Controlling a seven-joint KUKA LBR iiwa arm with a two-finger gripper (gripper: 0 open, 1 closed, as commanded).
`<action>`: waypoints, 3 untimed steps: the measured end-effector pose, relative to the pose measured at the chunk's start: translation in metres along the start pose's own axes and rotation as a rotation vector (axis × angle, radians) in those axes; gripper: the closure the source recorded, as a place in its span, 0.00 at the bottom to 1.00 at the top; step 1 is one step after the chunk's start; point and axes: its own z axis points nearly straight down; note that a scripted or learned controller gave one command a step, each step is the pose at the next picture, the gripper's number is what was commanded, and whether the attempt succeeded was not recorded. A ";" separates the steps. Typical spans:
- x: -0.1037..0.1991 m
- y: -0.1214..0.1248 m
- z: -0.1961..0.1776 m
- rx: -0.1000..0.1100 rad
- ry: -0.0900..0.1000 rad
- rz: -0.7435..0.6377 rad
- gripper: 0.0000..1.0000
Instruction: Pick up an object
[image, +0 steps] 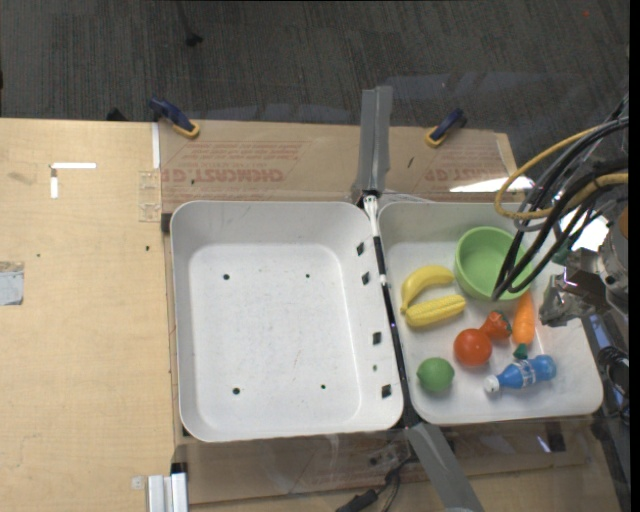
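- Where the counter carries two shallow white bins side by side, the left bin shows its bare floor with a few small dark dots.
- The right bin holds all the objects, grouped across its middle and near part.
- A green bowl sits in the far part of the right bin, partly crossed by the arm's cables.
- A yellow banana lies just left of the bowl, near the divider between the two bins.
- A red tomato-like ball rests near the centre of the right bin, with a smaller red-orange piece touching or just beside it on its far right.
- An orange carrot lies just right of that piece, pointing roughly far to near.
- A green lime-like ball sits at the near left of the right bin, apart from the red ball.
- A blue bottle with a white cap lies on its side in the near part, just near of the carrot.
- The arm enters from the right; its pincer is over the right side of the right bin, just right of the carrot.
- Pincer state: cannot be told; the metal parts are blurred and cut by the frame edge, and no object is seen between them.
- Two blue-and-orange clamps grip the cardboard sheet at the far edge.
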 end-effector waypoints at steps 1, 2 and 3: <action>0.043 0.011 0.144 -0.002 0.001 -0.585 1.00; 0.009 -0.003 -0.005 -0.003 0.001 -0.901 1.00; -0.056 0.025 0.138 -0.014 -0.006 -1.266 1.00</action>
